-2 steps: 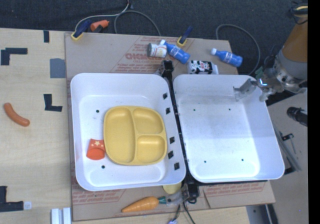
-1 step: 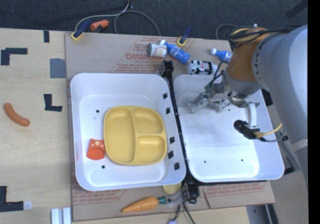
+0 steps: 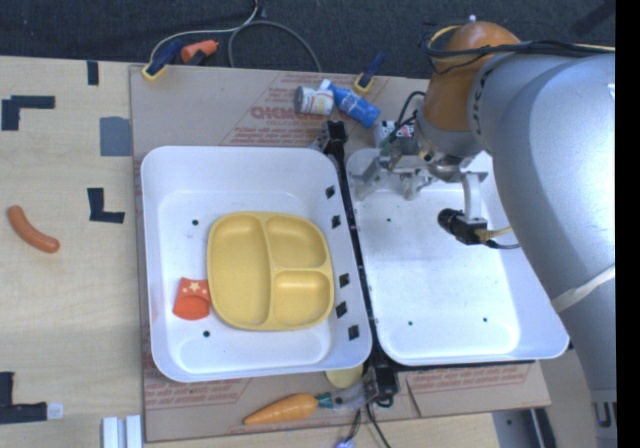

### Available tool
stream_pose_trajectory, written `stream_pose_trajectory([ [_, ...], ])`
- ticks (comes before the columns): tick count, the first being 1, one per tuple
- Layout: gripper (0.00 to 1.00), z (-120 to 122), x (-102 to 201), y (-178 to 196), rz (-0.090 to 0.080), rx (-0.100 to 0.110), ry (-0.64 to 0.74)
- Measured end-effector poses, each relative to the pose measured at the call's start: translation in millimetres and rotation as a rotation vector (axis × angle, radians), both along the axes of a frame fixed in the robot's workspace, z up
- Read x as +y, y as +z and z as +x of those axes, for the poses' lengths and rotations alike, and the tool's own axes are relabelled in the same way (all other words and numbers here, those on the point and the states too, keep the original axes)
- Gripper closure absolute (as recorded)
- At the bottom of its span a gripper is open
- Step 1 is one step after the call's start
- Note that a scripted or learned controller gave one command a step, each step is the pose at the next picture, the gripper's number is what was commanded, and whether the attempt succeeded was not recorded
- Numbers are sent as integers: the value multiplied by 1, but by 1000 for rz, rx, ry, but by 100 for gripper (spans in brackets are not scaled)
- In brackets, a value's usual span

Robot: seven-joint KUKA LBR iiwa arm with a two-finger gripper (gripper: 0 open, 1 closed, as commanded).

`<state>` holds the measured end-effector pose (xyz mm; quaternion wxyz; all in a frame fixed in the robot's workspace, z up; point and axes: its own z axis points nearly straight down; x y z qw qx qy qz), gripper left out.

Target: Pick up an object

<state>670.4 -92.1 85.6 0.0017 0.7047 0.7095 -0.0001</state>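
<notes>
Candidate objects for the pick lie in the left bin: a yellow divided plate, smooth moulded plastic with three compartments and rounded corners, lying flat near the bin's centre, and a small orange cup-like piece on its side, touching or just beside the plate's left edge.

The gripper is at the far-left corner of the right bin, close to the divider between the bins and well apart from both objects. Whether the jaws are released or clenched cannot be told; nothing is seen between them.

Risks, as judged:
- A closure at the present position would take hold of nothing, since no object lies beneath the gripper.
- The plate is wide, flat and glossy; a two-finger grasp would likely slip off unless it takes the rim.
- The orange piece lies against the plate and near the bin wall, leaving little finger clearance; a push could slide it under the rim.
- The black clips along the divider could snag the gripper on crossing.

Outside the bins, on the cardboard and wooden worktop: a toy carrot near the front edge, a sausage-shaped toy far left, and a blue-and-white bottle beyond the bins.
</notes>
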Motion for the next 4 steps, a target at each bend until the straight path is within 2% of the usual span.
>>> stream_pose_trajectory([
  [1, 0, -13, -102, 2, -2, -3, -12],
  [2, 0, -16, -20, 1, 1, -1, -1],
  [3, 0, -21, -4, 0, 0, -1, -5],
  [4, 0, -1, -8, 0, 2, 1, -4],
])
